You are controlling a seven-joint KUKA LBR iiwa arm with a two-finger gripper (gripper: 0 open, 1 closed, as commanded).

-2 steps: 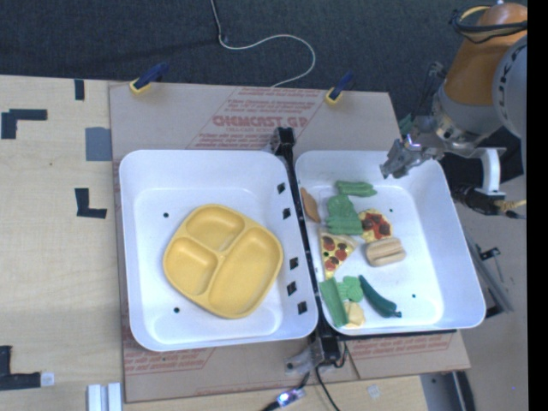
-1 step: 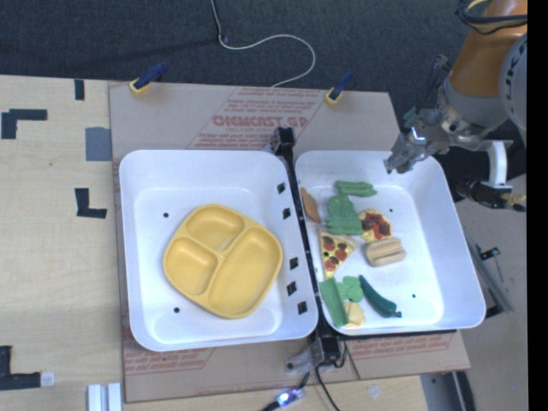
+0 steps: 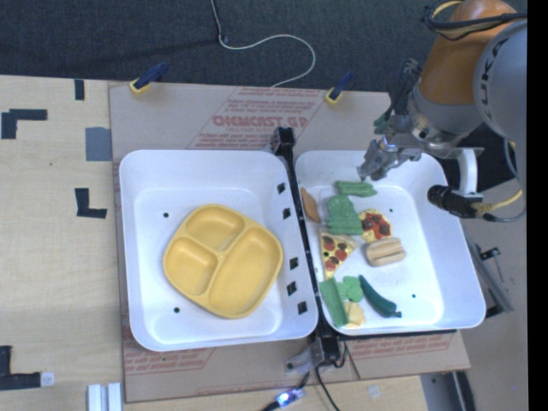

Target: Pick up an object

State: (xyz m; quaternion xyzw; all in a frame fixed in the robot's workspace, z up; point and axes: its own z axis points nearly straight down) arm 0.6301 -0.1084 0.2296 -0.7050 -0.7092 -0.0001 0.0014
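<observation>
One claw [image 3: 373,168] hovers above green toy food [image 3: 354,188], holding nothing visible.

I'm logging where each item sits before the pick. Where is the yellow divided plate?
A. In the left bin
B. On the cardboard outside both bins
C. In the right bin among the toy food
A: the yellow divided plate lies alone in the left bin, apart from the toy food in the right bin.

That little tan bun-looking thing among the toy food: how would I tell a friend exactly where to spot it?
Start at the right-hand white bin, the one crowded with toy food. Near the middle of the pile, just right of the pizza slice, lies the hot dog. It is the only tan, bun-shaped piece, while its neighbours are mostly green or red-spotted.
</observation>
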